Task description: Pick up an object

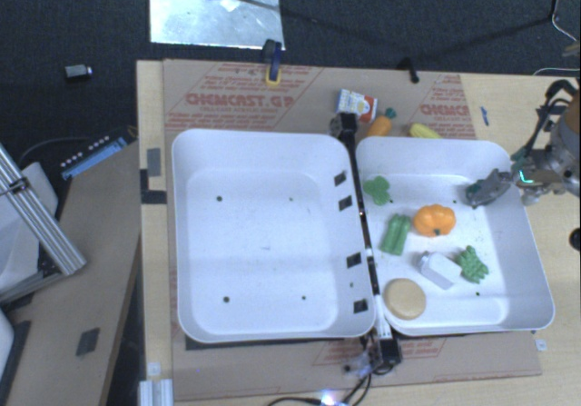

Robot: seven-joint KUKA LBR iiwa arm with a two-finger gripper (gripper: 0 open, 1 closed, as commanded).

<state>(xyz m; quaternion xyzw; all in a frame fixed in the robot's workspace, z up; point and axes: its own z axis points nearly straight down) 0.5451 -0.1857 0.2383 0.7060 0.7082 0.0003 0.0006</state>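
A: Nearest you, the tan round piece [405,298] sits by the right bin's [517,250] front rim. Your target?

B: The green block [396,235], long axis running front to back, slightly tilted, just beside the orange pumpkin [434,220].

A: Room?

B: Open floor behind them. The gripper [487,188] hangs near the far right rim; you can't tell its grip.

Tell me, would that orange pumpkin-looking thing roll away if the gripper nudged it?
Probably a little: the orange pumpkin looks round, so it may roll. It looks smooth, so it might slip. The green toy beside it could stop it.
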